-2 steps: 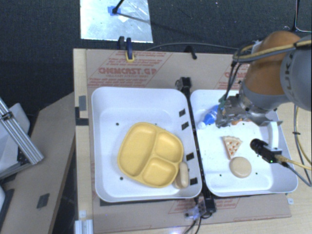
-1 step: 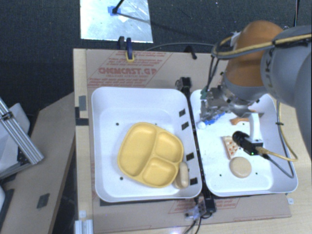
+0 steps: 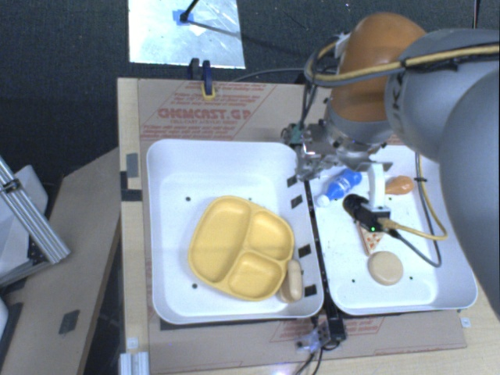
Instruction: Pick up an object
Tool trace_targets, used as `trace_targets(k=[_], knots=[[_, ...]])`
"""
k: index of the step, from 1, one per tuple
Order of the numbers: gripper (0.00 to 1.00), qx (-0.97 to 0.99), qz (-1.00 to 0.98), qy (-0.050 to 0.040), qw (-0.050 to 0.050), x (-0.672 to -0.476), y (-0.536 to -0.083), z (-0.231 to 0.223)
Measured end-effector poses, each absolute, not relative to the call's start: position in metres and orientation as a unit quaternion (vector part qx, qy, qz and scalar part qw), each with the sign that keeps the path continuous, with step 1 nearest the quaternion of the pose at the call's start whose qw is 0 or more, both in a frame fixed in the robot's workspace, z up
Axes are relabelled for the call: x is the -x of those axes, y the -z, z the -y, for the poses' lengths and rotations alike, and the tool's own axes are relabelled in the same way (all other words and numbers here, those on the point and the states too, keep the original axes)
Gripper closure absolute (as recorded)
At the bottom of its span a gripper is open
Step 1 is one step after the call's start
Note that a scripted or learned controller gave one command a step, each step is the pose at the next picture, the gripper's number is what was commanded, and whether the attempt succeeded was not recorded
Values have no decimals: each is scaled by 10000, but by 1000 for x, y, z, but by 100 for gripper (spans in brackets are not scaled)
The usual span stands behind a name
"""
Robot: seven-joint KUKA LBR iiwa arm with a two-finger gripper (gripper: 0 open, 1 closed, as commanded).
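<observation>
Right bin [image 3: 440, 289]: gripper [image 3: 311, 159] is positioned low at the upper left corner, over the divide between the two bins. Whether it is released or clenched cannot be told (the wrist housing hides its tips). No item is seen in its grasp.

Blue and white bottle [image 3: 341, 186] lies tilted on the bin floor just beside the gripper, to its right. Orange piece [image 3: 399, 184] lies further right. Pizza-like wedge [image 3: 370, 243] lies toward the middle, with round tan disc [image 3: 385, 268] just below it.

Left bin [image 3: 168, 209]: yellow divided tray [image 3: 234, 248] sits near the centre. Beige roll [image 3: 293, 280] rests against the tray's lower right edge.

Both bins stand side by side on the counter [image 3: 90, 233]
</observation>
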State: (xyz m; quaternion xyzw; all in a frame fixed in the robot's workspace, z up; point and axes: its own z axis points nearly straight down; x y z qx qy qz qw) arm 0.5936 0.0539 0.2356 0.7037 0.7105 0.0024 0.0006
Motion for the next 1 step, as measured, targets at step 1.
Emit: trace_targets(k=[1], knots=[[100,-7038,-7104,-13,0,-606,-224,-101]])
